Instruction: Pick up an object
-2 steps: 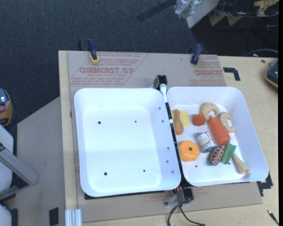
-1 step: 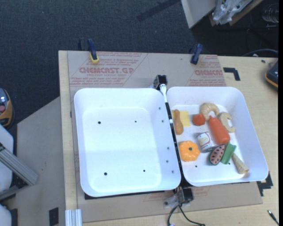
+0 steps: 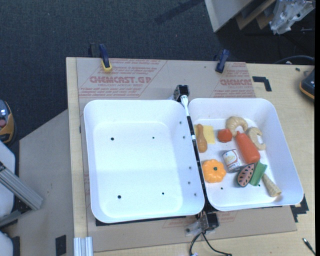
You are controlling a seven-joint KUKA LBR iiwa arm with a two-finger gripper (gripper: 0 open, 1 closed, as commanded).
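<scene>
dark carpet around a brown cardboard-topped bench (image 3: 150,75), two white bins side by side on it. near edge: cables and a small connector (image 3: 207,222) at the seam between the bins. left bin (image 3: 95,165) has just four small dark holes in its floor. right bin (image 3: 285,165) holds all the toy food, approx 10 pcs, bunched together. nearest: 1 pale stick (image 3: 272,187), 1 green piece (image 3: 258,173), 1 watermelon slice (image 3: 245,176), 1 orange pumpkin (image 3: 214,171). mid: 1 small can (image 3: 230,160), 1 carrot (image 3: 247,147). farther: 1 hotdog-ish roll (image 3: 201,138), 1 yellow block (image 3: 209,134), 1 tomato (image 3: 224,135), 2 croissant-like curls (image 3: 236,123). far edge: 2 blue clamps (image 3: 104,55). gripper (image 3: 287,15) is up at far right w/ nothing under it; can't tell if closed or apart. task: nothing picked yet, whole approach, grasp and lift left.
</scene>
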